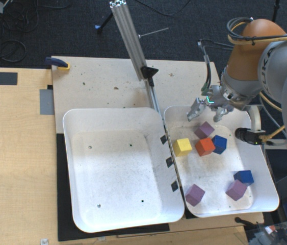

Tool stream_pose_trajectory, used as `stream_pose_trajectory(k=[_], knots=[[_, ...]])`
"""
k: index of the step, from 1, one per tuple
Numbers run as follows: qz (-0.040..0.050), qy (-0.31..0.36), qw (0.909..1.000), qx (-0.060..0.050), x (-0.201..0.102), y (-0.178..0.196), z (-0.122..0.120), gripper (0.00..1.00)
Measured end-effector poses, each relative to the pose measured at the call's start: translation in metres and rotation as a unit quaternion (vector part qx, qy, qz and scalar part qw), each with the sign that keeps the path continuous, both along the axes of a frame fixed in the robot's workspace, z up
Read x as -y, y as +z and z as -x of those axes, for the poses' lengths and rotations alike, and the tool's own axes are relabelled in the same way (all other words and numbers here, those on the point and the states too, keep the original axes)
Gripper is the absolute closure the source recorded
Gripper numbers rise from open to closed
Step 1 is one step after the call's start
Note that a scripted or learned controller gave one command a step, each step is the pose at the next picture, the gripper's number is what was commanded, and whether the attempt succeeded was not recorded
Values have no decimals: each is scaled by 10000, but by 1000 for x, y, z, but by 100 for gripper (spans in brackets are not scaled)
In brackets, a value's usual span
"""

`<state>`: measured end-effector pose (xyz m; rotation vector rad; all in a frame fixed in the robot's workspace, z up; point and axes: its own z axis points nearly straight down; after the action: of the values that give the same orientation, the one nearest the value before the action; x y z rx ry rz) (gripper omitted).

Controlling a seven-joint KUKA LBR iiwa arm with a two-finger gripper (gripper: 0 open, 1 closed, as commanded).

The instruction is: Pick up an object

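Observation:
My gripper (206, 114) hangs over the far end of the right bin (265, 198), its fingers spread open with nothing between them. Just below it lies a purple cube (204, 130). Beside that sit an orange cube (205, 147), a blue cube (219, 144) and a yellow cube (183, 146). Nearer the front of the same bin are a second blue cube (244, 177) and two more purple cubes (236, 190) (195, 194).
The left bin (72, 137) lies beside the right one, a few dark specks on its floor. A slanted aluminium bar (132, 42) rises behind the bins. A wooden bench top stretches to the left.

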<state>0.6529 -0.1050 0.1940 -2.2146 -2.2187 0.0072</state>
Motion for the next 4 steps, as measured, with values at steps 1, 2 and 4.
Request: stream_pose_trajectory(k=[1, 2, 4], knots=[[6, 8, 10000, 22, 0, 3, -1, 0], [5, 3, 10000, 3, -3, -41, 2, 0], [31, -7, 9999, 150, 4, -73, 0, 0]])
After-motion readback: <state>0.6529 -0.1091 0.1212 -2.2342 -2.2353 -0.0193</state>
